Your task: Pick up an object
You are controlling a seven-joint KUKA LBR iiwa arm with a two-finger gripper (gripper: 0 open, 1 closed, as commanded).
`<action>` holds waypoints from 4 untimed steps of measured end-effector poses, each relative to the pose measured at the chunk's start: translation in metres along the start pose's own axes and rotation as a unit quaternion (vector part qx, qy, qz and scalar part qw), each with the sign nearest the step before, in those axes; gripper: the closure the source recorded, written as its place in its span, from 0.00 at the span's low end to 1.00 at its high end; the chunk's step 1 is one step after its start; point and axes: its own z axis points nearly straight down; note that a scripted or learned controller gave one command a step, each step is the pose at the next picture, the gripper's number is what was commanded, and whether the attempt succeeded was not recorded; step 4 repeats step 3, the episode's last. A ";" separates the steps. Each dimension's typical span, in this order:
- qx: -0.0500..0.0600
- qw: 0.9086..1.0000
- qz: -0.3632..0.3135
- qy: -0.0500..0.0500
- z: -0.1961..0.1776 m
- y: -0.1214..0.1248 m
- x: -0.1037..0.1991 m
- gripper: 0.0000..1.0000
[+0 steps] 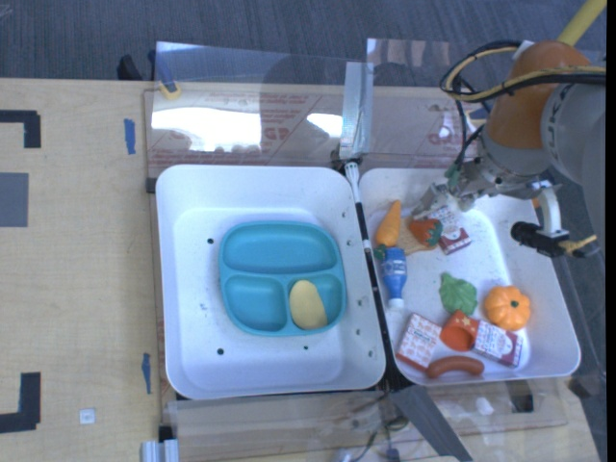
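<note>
Sausage (455, 365) down at the near rim of the right bin (553, 354), that's the closest thing to us, lying just in front of two red-and-white packets (421, 341) with a small red piece (459, 330) between them. Behind those sit a little orange pumpkin (507, 307) and a green leafy item (458, 292). A blue-and-white bottle (393, 272) lies along the divider side with a carrot (389, 222) just beyond it. Over in the left bin (183, 258), a blue divided tray (279, 275) carries a yellow lemon-like piece (307, 304) in its lower right compartment.

Now the arm: it comes in from the right, orange band high at the far corner, wrist angled down and leftward. The gripper (450, 195) hangs low at the far end of the right bin, right above a red-and-green toy (424, 229) and a small red-and-white packet (454, 238). Are the fingers spread or closed? I can't tell; they blur into the metalwork. Nothing shows between them, so no pick yet.

That red-and-green toy looks the likely target. To do this well, I'd want the fingers straddling one item alone, since carrot, toy and packet crowd together there. A straight drop, centred, firm close before lifting; the risk is nudging the neighbours or pinching the flat packet's edge.
</note>
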 end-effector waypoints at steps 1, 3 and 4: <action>0.000 1.000 0.004 -0.004 0.000 0.000 0.005 0.00; -0.004 1.000 0.022 -0.002 -0.130 0.007 0.073 1.00; -0.004 1.000 0.022 -0.002 -0.130 0.007 0.073 1.00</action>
